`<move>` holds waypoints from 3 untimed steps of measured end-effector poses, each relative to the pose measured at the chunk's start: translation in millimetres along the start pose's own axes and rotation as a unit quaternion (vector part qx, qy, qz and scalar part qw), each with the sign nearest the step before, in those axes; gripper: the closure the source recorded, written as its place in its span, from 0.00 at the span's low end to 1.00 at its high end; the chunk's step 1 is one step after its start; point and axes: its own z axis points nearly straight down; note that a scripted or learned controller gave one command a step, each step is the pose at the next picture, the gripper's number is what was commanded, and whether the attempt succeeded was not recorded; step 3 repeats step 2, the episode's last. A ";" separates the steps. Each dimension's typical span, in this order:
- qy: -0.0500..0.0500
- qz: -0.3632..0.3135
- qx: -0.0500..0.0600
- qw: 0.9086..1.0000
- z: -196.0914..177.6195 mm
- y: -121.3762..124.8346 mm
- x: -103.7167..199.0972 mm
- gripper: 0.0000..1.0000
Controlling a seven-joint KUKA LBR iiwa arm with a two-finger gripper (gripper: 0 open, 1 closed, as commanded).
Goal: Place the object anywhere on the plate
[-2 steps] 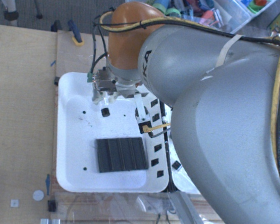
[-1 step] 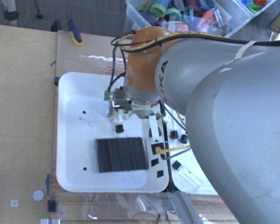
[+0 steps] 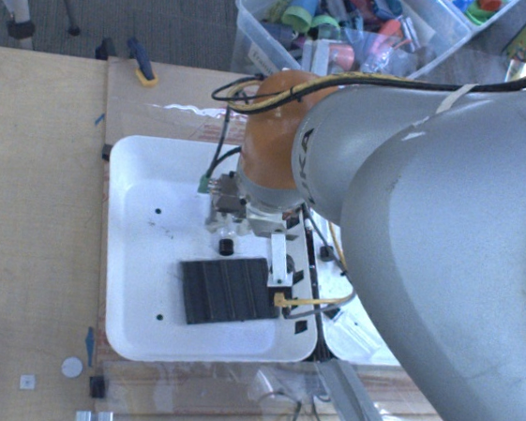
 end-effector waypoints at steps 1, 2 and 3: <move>0.001 0.068 -0.008 0.998 -4.2 -99.2 46.5 1.00; -0.006 0.014 0.013 1.000 -224.5 -114.5 63.3 1.00; -0.006 0.014 0.013 1.000 -224.5 -114.5 63.3 1.00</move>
